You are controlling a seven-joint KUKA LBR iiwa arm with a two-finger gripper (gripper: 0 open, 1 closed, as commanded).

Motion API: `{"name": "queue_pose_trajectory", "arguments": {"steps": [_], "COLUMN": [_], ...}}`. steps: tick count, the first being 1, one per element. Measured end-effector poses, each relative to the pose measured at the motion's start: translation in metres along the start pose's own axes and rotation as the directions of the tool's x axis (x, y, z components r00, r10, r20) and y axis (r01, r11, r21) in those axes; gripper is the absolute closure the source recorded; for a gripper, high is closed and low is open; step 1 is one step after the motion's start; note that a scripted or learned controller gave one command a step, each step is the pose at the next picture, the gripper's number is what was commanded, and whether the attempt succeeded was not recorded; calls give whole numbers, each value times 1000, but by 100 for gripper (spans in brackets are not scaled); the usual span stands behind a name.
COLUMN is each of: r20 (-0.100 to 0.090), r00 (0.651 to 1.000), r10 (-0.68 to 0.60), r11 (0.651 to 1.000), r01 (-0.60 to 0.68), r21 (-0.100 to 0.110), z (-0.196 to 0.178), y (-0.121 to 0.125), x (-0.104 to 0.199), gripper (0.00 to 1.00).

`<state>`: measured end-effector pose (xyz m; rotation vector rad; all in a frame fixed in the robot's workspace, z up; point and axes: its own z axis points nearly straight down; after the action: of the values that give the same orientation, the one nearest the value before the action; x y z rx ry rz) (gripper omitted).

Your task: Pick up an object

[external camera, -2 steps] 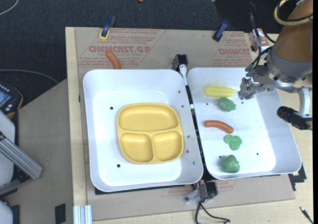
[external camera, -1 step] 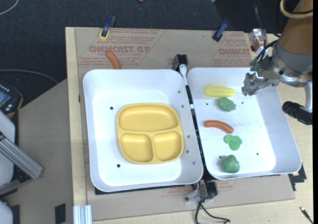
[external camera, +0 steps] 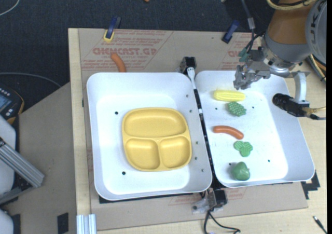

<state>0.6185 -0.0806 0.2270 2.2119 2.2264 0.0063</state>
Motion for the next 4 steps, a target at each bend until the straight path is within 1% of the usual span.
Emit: {"name": "queue_pose_trajectory", "arguments": {"steps": [1, 2, 3, 4], "r20": [-1, -1, 1, 1], "r00": [1000, 1000, 1000, 1000], "r10": [1, 1, 7, 5], "r11": [1000, 1000, 1000, 1000], "r01": [-1, -1, -7, -5], "r21": [2, 0, 4, 7], "z": [12, 4, -8, 5], "y": [14, 40, 30, 36], "x": [53, 99, 88, 98], "gripper": [100, 100, 100, 100]}}
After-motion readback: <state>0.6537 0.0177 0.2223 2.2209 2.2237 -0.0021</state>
